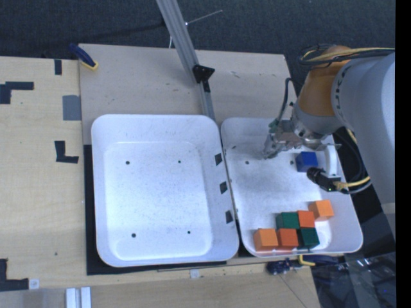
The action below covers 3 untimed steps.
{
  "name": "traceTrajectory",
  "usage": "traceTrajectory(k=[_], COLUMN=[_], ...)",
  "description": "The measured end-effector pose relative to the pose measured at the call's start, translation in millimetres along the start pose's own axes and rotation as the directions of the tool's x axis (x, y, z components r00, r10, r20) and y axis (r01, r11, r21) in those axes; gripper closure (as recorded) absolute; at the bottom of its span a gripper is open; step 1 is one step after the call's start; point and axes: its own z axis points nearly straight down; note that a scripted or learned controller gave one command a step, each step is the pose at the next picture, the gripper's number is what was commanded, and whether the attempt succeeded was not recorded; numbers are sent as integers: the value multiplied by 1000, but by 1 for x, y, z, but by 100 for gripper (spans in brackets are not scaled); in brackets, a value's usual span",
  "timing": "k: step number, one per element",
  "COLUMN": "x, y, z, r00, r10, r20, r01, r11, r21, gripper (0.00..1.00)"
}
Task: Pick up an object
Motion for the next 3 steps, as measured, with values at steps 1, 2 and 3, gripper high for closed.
traceTrajectory(k=[1, 2, 3], x=[1, -4, -3], y=[2, -3, -3], z=[-64, -123, -127], r00=[1000, 1000, 1000], r10=[2, 3, 3], r20=[0, 1, 0], r01=[-2, -3, -3], r11=[1000, 1000, 1000], r21=[-7, -7, -2], gripper=[100, 100, 100])
